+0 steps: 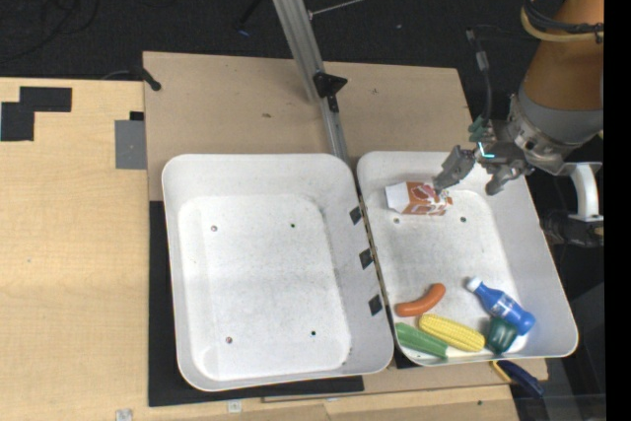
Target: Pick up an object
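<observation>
Your gripper (475, 170) hangs over the far end of the right bin (552, 286), fingers spread apart with nothing between them. One finger points down-left toward the small white and red packet (419, 198), which lies flat on the bin floor just beside that fingertip, near the far wall. Whether the tip touches it, you cannot tell from this angle. That packet looks like the likely pick, since the open fingers sit above and slightly right of it.

The rest is bunched in the near corner of that bin: an orange sausage (420, 300), a corn cob (452, 332), a green piece (422, 341) along the rim, and a blue bottle (501, 305) lying on its side. They are well apart from the gripper.

The left bin (187, 212) sits alongside on the counter (69, 212). The flat packet may slip rather than lift.
</observation>
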Motion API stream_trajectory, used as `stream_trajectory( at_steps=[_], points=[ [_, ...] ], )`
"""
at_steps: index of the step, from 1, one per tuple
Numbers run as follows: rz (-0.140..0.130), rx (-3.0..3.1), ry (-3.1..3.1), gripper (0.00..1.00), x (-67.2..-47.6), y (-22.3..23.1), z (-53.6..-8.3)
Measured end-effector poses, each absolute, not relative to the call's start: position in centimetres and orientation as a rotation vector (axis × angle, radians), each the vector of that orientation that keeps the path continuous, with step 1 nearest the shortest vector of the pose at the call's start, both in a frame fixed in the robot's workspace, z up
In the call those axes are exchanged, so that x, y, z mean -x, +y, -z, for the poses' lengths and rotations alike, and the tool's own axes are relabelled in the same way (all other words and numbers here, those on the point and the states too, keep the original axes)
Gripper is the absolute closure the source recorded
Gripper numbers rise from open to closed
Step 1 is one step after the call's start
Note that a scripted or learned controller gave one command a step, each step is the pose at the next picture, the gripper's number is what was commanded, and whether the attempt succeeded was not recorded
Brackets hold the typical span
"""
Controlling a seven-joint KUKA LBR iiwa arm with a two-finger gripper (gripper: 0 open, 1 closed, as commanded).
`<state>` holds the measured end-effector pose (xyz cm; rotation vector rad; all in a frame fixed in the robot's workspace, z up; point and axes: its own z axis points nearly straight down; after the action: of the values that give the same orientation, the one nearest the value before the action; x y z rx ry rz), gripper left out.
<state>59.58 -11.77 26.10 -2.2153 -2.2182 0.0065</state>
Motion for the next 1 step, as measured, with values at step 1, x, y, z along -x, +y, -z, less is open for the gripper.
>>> stream_trajectory(
  at_steps=[1],
  points=[
    [-0.002,2.22,-2.219,0.0,-59.65,-11.83,-26.35]
  ],
)
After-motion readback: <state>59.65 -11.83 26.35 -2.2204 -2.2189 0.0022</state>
